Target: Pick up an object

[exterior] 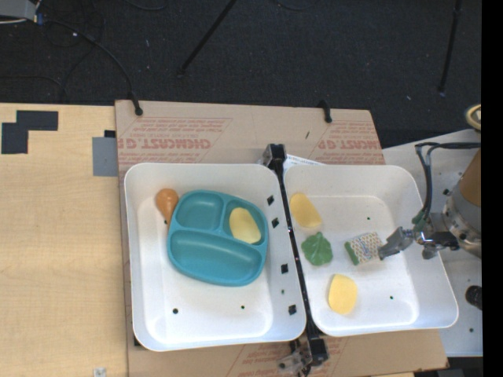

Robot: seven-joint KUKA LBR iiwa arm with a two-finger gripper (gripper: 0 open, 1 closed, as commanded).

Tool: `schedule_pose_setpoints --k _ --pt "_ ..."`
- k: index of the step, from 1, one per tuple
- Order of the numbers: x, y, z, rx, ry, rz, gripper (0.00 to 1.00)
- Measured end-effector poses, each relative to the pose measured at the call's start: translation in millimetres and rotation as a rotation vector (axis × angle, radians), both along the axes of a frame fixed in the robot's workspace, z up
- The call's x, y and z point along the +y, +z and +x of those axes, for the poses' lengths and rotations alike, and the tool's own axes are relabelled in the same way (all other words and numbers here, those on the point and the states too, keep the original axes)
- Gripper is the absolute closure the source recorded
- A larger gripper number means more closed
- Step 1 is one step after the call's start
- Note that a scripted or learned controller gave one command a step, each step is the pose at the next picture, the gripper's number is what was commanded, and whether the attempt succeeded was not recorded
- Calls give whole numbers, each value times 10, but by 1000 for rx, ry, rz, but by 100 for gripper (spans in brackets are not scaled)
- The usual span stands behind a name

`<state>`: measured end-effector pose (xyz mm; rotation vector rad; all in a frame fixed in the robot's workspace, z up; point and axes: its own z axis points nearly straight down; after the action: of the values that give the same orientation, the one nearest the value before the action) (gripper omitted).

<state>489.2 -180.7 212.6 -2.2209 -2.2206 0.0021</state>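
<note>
The end effector (391, 246) is hanging over the right bin (397, 181), touching the checkered object (363, 247); its grip state I cannot tell.

Setting: a robotics lab, as I read it from my remote station. Evidence: two white bins (206, 320) clamped side by side on a cardboard sheet (236, 136) laid over a pale wooden bench (55, 250); dark carpet (236, 45) behind, crossed by loose black cables (94, 42) and stand legs (216, 26). Contents are toy-like plastic pieces: a teal divided plate (212, 254), yellow lumps (343, 294), a green leaf shape (317, 249). Arm hardware with cable loops (428, 183) sits beside the bins.
</note>
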Motion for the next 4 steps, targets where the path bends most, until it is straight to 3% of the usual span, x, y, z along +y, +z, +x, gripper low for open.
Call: schedule_pose_setpoints --k 2,3,4 --pt "-3 -1083 -52 7 0 4 0" --pt "4 -1258 -54 2 0 2 0" --pt "-4 -1144 -46 0 -4 2 100"
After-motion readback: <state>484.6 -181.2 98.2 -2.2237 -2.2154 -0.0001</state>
